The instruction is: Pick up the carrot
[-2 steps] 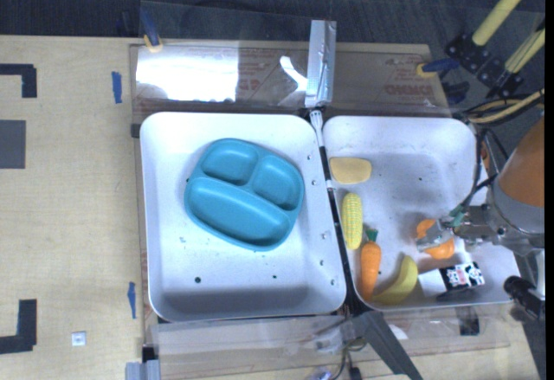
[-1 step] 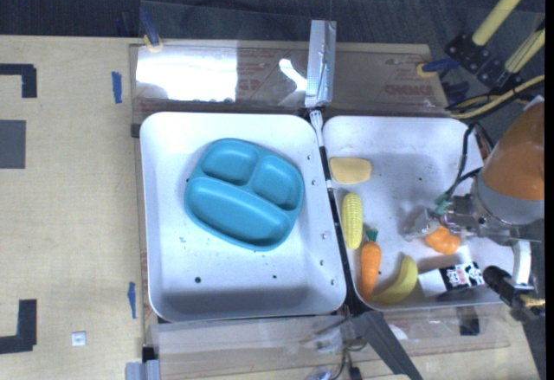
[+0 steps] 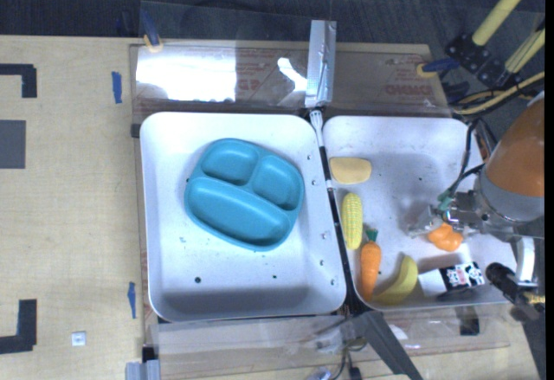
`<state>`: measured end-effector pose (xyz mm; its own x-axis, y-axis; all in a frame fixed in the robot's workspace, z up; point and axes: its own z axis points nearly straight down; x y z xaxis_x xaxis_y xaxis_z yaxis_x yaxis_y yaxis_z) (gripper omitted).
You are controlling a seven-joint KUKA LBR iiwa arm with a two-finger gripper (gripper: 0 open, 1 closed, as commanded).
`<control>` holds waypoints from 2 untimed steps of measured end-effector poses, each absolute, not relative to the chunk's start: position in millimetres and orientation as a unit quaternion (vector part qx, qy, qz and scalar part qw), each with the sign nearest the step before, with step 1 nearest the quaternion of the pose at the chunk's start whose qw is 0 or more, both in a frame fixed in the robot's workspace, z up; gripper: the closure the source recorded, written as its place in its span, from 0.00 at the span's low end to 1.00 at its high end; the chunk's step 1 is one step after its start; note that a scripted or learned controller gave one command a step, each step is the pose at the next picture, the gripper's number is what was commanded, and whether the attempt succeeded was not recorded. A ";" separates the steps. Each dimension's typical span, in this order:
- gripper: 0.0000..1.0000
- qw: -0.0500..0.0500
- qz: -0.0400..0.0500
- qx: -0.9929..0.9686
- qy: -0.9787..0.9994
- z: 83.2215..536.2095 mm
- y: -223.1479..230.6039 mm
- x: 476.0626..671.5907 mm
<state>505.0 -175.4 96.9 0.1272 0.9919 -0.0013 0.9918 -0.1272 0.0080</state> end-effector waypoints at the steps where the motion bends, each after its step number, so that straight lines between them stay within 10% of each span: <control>1: 1.00 -0.002 0.004 0.814 0.581 87.3 -189.3 483.3; 2: 1.00 0.002 0.003 0.878 0.478 87.0 -156.0 516.8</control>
